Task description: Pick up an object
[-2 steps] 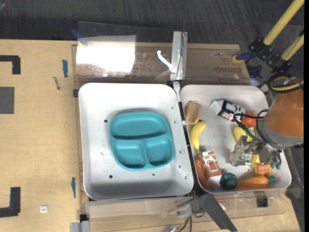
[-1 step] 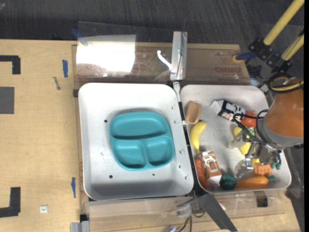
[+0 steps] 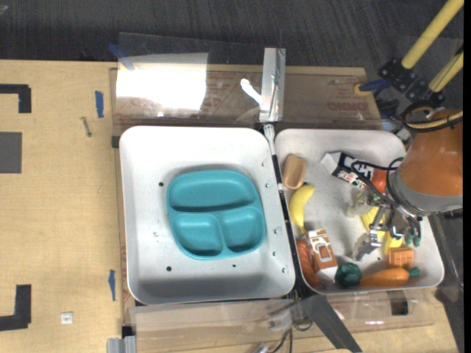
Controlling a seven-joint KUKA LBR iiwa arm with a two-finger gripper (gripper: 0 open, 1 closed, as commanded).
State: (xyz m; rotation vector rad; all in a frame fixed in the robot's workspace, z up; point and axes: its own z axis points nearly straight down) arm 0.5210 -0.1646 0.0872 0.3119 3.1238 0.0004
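My gripper hangs low over the right part of the right bin, under the orange band of the arm. Around it lie small toys: a yellow piece just to its left, an orange block and a carrot below it, and a black-and-white packet above it. Further left are a banana, a tan piece, an orange carton and a dark green ball. Clutter hides whether anything sits in the gripper.
The left bin holds a teal divided plate. A clear plastic sheet and a metal bar lie behind the bins. Yellow poles and black cables stand at the far right.
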